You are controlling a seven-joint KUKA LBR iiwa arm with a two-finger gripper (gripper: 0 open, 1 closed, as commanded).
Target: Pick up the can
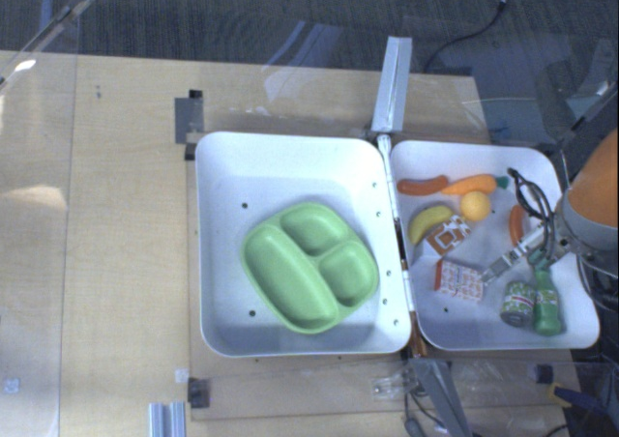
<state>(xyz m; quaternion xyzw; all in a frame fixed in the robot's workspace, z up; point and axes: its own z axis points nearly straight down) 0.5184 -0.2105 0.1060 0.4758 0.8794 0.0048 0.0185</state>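
Wooden bench (106, 261) up top of a dark carpet, two white bins side by side on it. So the gripper (505, 264) is reaching in from the right bin's (580, 334) right edge, low over the clutter, and honestly I can't tell what state it's in. Just beside it, near the bin's front right corner, sits the can (517, 302), touching a green bottle (546, 307). Further out: a red-and-white packet (458, 280), a banana (428, 222), a lemon (475, 206), a carrot (472, 185). Over in the left bin (222, 174) there's a green divided tray (309, 266). Looks like the approach step to me, can not lifted yet. Next move probably needs lining up over the can without nudging that bottle.
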